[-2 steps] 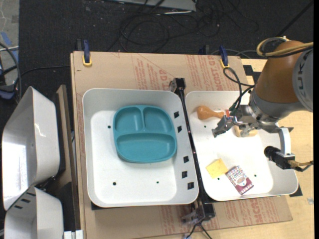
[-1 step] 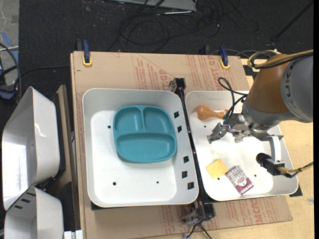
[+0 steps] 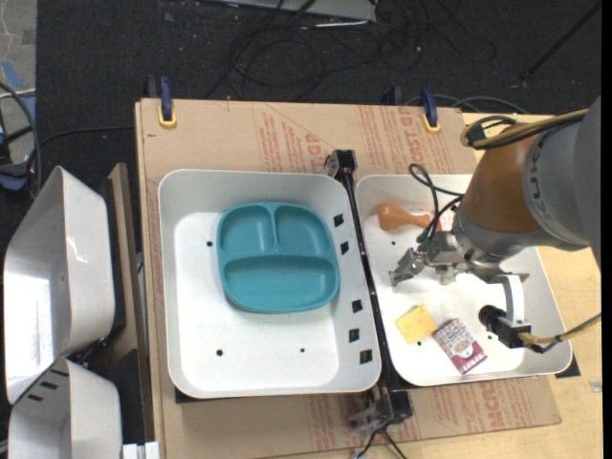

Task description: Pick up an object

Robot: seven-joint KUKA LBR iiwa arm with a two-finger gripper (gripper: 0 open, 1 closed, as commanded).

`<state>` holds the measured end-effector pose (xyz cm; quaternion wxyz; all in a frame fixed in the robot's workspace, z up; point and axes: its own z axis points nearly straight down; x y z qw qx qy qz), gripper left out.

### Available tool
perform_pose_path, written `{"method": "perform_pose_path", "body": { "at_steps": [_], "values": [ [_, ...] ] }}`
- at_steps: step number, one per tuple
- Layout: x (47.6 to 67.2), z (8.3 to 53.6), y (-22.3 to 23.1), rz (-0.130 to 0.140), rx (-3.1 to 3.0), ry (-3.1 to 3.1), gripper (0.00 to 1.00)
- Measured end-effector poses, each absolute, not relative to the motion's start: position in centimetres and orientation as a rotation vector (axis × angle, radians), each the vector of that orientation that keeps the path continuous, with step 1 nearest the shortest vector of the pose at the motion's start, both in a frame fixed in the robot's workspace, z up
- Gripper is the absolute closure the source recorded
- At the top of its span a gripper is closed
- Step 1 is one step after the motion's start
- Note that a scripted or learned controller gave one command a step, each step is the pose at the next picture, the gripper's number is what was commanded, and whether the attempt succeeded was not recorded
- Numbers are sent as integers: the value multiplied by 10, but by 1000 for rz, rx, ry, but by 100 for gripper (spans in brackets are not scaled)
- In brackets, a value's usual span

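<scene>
The grey arm with orange band (image 3: 535,194) is cut off at the right edge and hides part of the right white bin (image 3: 550,299). The gripper (image 3: 413,266) is too small to resolve.

A robotics lab: a plywood desk (image 3: 287,127) stands on dark carpet (image 3: 86,46) strewn with loose black cables (image 3: 287,36), clamps (image 3: 167,103) grip its far edge, two white bins (image 3: 182,285) sit side by side on it, and an industrial robot arm (image 3: 535,189) reaches over its right edge.
</scene>
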<state>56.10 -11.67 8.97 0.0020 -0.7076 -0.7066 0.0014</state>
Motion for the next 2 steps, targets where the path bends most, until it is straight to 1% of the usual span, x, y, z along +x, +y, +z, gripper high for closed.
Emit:
{"method": "perform_pose_path", "body": {
  "at_steps": [1, 2],
  "values": [
    [562, 102, -117, 1, -2224, -2217, 100],
    [562, 165, -115, -5, -2223, -2227, 100]
  ]
}}
